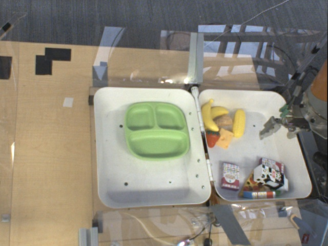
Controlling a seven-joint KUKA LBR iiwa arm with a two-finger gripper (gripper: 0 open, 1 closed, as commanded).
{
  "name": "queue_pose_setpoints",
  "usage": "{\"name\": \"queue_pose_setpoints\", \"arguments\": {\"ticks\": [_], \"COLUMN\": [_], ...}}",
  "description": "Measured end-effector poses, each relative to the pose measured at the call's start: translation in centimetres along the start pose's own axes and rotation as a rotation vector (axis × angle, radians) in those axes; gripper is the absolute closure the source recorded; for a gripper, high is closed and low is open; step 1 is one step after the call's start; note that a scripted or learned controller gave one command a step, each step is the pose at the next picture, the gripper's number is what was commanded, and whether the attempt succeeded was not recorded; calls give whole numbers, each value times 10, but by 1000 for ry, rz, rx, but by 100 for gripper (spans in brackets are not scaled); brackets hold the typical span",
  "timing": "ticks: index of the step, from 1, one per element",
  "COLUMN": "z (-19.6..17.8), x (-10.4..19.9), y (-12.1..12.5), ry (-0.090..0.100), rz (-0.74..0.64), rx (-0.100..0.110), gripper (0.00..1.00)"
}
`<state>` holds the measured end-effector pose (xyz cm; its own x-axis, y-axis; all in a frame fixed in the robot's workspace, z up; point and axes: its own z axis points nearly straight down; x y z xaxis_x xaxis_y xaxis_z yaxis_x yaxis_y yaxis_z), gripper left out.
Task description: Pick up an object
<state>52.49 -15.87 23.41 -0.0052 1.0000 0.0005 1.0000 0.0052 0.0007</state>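
In the camera view we are watching the hand (279,123) hovering at the right bin's (266,99) three o'clock edge, fingers looking spread and pinching nothing. We are judging that the crowded food could foil a grasp: the banana (211,114), corn (239,123) and neighbours are touching, so fingers may slip. The corn is lying at the hand's nine o'clock, near it.
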Motion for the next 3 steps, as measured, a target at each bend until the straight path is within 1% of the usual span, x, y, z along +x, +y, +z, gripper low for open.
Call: {"name": "queue_pose_setpoints", "arguments": {"ticks": [1, 2, 3], "z": [97, 145, 134], "x": [72, 61, 62], "y": [75, 102, 105], "ry": [1, 0, 3], "rz": [175, 76, 74], "rx": [1, -10, -16], "gripper": [0, 0, 100]}}
